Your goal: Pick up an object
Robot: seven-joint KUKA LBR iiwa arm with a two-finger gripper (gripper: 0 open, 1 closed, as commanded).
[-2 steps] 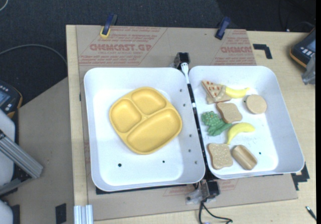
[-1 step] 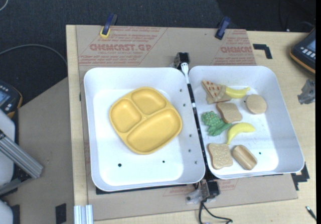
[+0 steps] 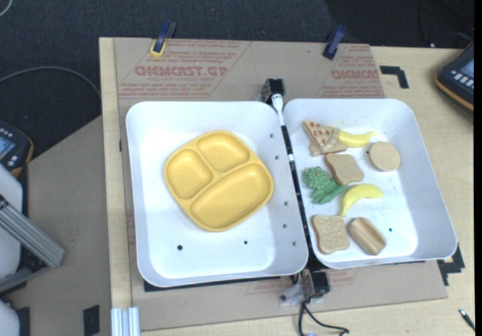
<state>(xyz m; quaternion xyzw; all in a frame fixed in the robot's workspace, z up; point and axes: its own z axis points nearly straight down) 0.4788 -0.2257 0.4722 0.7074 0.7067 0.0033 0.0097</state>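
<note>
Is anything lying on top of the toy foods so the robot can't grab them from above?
Nothing visible covers them. The bananas, broccoli and bread slices lie uncovered in the right bin.

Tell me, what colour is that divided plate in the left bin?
Yellow; the divided plate shows clearly in the camera view.

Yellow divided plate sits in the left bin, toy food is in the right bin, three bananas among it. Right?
Not quite: the camera view shows two bananas, not three, one near the top of the right bin and one lower down beside the green broccoli. The rest holds: the yellow divided plate lies in the left bin.
</note>
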